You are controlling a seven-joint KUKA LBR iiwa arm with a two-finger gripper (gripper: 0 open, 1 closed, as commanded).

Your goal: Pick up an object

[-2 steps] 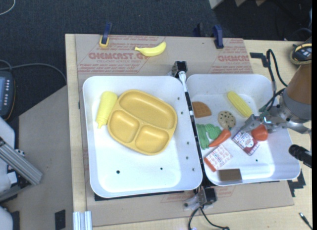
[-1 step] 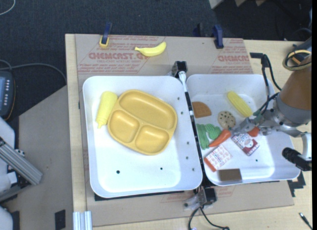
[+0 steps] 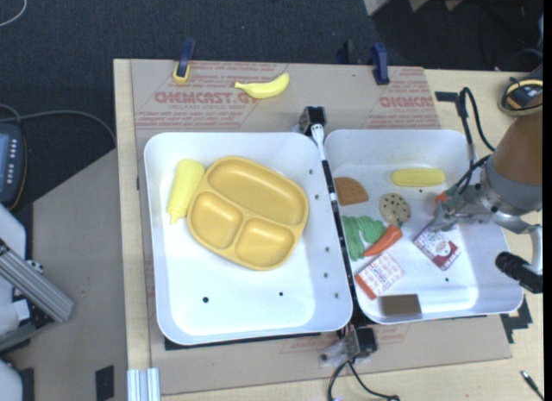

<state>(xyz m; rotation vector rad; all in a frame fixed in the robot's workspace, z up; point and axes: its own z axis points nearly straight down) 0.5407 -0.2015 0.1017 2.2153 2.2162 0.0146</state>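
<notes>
packet [image 3: 436,248] sits right under the pincer [image 3: 447,211], a touch below it in the right bin [image 3: 362,145], so that looks like the pick. it lies flat and skewed, long axis slanting down toward the arm side. can't tell how the pincer is set, it's too blurry against the wrist. cookie [image 3: 395,208] is just left of the pincer, carrot [image 3: 385,240] further left and lower, yellow bar [image 3: 418,177] above it. bin wall is near on the arm side, so not much room that way; more bare floor below the packet.
</notes>
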